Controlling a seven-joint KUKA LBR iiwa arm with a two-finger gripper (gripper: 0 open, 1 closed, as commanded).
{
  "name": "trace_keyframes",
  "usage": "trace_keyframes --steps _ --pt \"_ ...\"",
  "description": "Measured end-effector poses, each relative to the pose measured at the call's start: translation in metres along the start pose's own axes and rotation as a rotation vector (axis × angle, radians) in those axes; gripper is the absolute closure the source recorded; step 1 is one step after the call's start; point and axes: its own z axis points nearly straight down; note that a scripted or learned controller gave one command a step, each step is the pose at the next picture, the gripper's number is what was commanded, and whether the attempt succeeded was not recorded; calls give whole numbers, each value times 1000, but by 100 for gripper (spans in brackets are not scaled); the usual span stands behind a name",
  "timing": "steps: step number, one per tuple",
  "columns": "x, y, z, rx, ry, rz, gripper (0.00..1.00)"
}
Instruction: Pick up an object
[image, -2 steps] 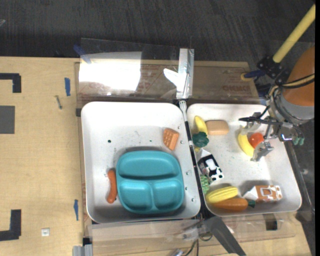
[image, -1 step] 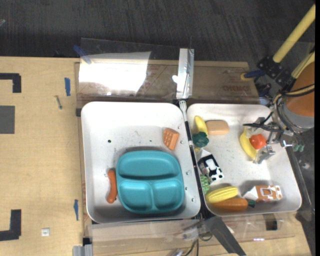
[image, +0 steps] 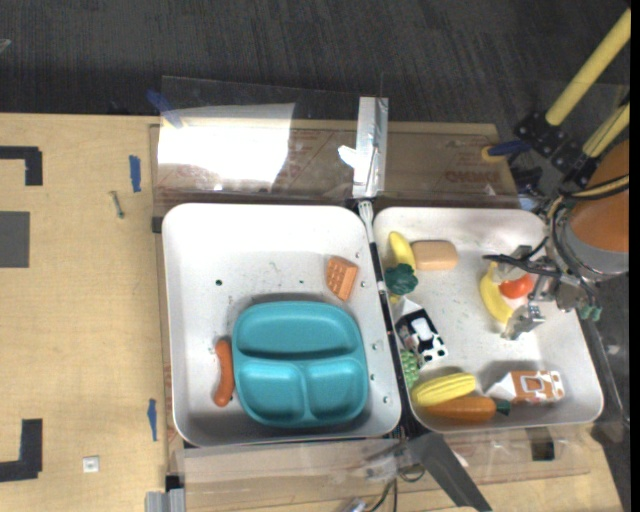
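A: How is the thing nearest the gripper described?

B: A yellow banana-shaped toy (image: 492, 298) with an orange-red piece (image: 516, 288) against its upper right is seen in the right bin (image: 470, 222), toward three o'clock. The gripper (image: 528, 318) is placed just beside it, at the toy's lower right. Whether the claw is spread or pressed together cannot be told, and nothing is seen pinched in it.

A: What is held in the bins?

B: In the right bin, a small yellow and green piece (image: 401, 262) and a tan block (image: 434, 255) are found at eleven o'clock, a black-and-white cow figure (image: 422, 338) at eight, a corn cob (image: 443, 387) over a carrot (image: 464, 408) at seven, and an orange-and-white toy car (image: 536, 385) at five. In the left bin (image: 190, 300), a teal divided plate (image: 299, 362) is set toward six o'clock, an orange sausage (image: 223, 371) touching its left edge, an orange waffle-like piece (image: 341, 277) at two.

A: What crowds the toy?

B: The arm's orange band (image: 608, 226) is seen at the toy's right.
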Motion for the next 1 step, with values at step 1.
trace_keyframes --steps 1 --pt "-7 52 17 -13 38 -55 0"
